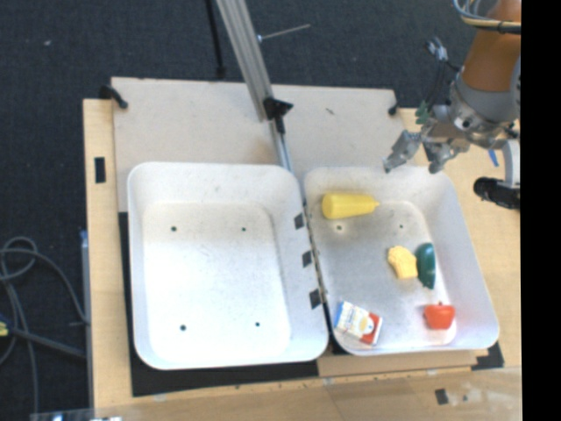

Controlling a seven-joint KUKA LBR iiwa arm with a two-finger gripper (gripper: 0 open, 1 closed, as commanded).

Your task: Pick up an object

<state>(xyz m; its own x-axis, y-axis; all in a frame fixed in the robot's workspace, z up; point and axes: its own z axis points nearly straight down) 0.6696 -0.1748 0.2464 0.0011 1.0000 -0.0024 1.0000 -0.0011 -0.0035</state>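
Observation:
The right bin (456, 202) holds several small objects. A yellow cone-shaped piece (348, 205) lies near its back left. A small yellow lump (401, 262) sits mid-bin, touching a dark green piece (426, 265) on its right. A red object (438, 316) rests near the front right corner. A red and white carton (358, 324) lies at the front left. My gripper (417, 155) hangs above the bin's back right rim, its two fingers spread open with nothing between them. It is well clear of every object.
The left bin (145, 235) stands beside the right one on the wooden bench. A slanted aluminium post (250, 55) rises from behind the bins' shared edge. Cables lie on the dark floor at the left (35, 279).

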